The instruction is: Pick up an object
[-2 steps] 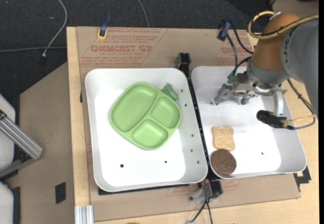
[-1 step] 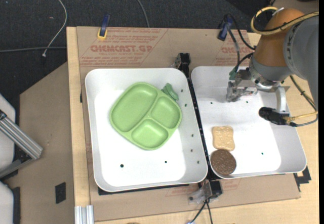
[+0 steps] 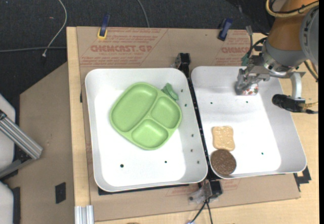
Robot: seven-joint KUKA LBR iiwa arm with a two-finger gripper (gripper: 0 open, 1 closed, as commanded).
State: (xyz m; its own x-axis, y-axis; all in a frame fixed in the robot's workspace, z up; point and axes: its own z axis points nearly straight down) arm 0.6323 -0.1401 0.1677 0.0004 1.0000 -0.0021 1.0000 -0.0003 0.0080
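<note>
— Nearest us sits the brown cookie (image 3: 223,162), at the front edge of the right bin (image 3: 283,142), with the cracker (image 3: 223,138) touching it just behind. How far along are we?

— Barely begun, we judge. Our gripper (image 3: 247,86) hangs low over that bin's back end, well apart from the cracker; whether it is parted or closed we cannot tell, and nothing shows in it.

— And the cracker's lie?

— Flat, long axis running front to back in the bin.

A tan cracker-like piece (image 3: 223,137) and a round brown cookie (image 3: 223,162) lie flat, touching, well below the gripper (image 3: 247,87). A green divided plate (image 3: 146,115) lies far to its left.
</note>
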